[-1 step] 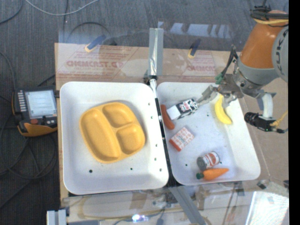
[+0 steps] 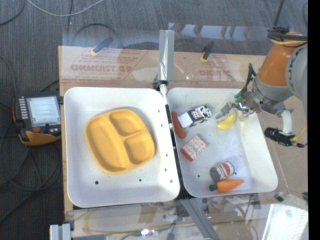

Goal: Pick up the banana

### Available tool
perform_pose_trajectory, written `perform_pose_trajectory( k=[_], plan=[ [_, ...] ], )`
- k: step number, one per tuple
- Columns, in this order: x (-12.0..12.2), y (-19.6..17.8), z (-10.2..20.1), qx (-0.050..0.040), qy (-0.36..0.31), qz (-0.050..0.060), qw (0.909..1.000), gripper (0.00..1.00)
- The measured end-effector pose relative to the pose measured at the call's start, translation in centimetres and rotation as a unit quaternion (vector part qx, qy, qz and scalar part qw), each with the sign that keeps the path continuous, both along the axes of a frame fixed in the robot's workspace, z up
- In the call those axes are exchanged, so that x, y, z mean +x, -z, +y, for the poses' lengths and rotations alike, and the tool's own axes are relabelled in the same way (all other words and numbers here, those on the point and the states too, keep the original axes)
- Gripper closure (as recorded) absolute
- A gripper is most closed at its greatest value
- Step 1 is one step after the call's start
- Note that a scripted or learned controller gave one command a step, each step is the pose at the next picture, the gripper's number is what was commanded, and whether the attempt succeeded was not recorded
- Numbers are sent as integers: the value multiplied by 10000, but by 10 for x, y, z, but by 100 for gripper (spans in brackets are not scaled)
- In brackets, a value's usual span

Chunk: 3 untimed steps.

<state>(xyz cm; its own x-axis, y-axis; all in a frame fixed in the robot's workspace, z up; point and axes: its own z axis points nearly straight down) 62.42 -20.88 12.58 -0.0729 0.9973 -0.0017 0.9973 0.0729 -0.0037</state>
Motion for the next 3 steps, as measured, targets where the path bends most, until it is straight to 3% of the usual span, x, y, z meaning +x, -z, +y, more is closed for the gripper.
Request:
perform_pose_trajectory(
  k=[1,2,3],
  plan=[
    [6,30,-7,22,-213,-21,9998,0],
    [6,22,-6,27,-221,-12,9998,100],
    [-26,-37,55,10,-799,-9,9968,100]
  ],
)
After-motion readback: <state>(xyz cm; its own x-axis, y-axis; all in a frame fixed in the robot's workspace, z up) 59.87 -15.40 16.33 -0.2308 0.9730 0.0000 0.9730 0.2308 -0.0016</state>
